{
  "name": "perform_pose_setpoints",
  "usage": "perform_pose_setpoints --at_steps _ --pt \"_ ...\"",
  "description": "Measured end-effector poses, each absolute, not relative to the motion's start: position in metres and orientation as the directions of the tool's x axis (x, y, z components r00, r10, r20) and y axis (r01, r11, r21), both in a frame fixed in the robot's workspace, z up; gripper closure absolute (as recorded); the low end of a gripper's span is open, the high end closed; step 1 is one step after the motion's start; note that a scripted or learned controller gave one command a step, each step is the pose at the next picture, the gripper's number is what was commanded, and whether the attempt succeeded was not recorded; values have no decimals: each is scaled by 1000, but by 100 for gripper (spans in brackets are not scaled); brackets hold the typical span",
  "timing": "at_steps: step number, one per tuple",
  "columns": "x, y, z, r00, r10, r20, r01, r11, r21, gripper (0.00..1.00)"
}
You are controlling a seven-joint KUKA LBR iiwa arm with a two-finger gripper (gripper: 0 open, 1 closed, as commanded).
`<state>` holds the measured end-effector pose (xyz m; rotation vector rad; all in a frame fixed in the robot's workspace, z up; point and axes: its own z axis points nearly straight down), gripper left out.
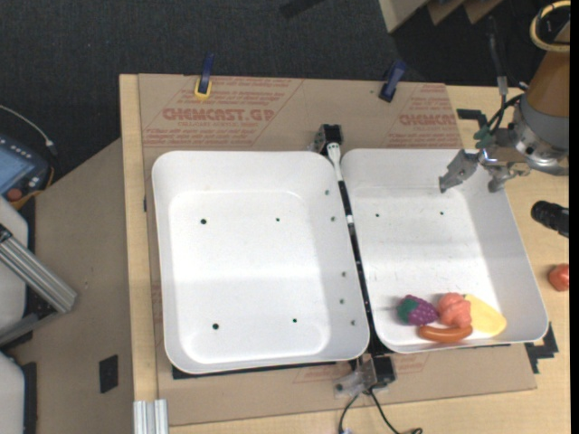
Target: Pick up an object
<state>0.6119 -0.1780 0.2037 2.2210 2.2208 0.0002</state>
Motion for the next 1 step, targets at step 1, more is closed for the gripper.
perform_pose_setpoints --at_steps 1 --pt "544 -136 285 -3 1000 1 1000 3 5 0"
